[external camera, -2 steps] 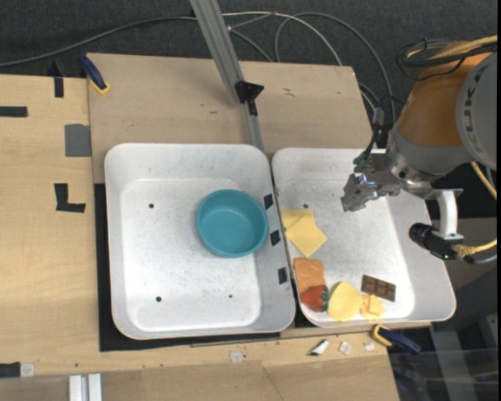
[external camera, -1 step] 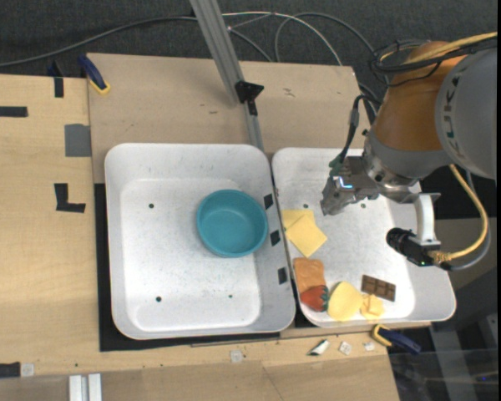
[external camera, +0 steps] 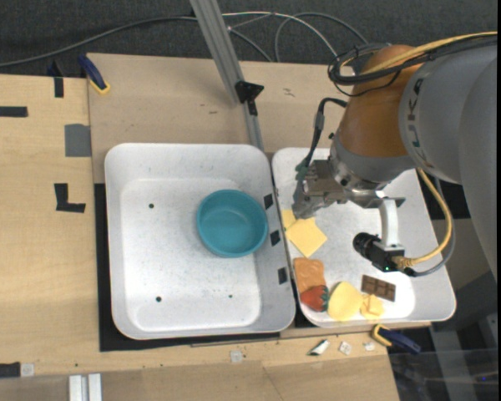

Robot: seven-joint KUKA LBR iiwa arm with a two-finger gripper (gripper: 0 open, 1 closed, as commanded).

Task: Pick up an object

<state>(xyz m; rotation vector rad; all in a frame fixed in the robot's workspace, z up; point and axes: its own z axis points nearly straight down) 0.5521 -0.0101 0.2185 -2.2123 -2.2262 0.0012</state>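
Objects: five food pieces in right bin, one bowl; tool grip unclear.

Grey pole and black cables cross the wooden bench.

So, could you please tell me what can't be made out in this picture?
- Gripper: in the camera view, the wrist above covers it, so whether it holds anything is hidden.
- Yellow slice: its upper corner sits under the gripper; contact unclear.
- Right bin: its upper part is covered by the arm.
- Red item: too small and crowded to identify.
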